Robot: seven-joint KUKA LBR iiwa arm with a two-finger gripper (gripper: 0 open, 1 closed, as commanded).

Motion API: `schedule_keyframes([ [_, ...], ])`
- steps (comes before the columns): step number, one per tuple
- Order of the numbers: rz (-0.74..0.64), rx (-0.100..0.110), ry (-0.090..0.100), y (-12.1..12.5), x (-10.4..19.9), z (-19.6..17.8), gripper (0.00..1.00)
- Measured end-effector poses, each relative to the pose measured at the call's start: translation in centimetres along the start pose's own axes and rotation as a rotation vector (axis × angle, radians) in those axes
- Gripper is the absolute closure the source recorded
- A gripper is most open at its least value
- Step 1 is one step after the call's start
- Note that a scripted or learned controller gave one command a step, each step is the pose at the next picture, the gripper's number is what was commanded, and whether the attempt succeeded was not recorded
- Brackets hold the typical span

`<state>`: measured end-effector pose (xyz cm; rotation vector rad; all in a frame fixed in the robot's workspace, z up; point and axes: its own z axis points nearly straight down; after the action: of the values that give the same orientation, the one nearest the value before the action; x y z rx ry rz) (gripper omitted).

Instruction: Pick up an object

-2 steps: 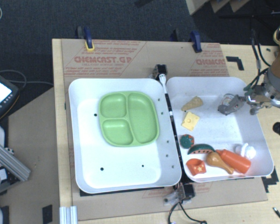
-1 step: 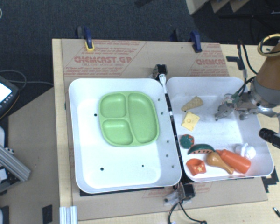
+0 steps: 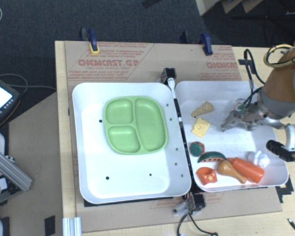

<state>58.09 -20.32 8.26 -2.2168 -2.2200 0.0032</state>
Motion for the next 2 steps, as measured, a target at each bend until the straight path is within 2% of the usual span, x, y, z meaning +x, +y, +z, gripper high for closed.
schedule_keyframes([
  [1, 0.0, -0.005, -0.002, 0.1, -0.1, -1.3, 1.0],
  [2, 0.001, -0.012, -0.004, 0.8, 0.2, -7.6, 1.0],
])
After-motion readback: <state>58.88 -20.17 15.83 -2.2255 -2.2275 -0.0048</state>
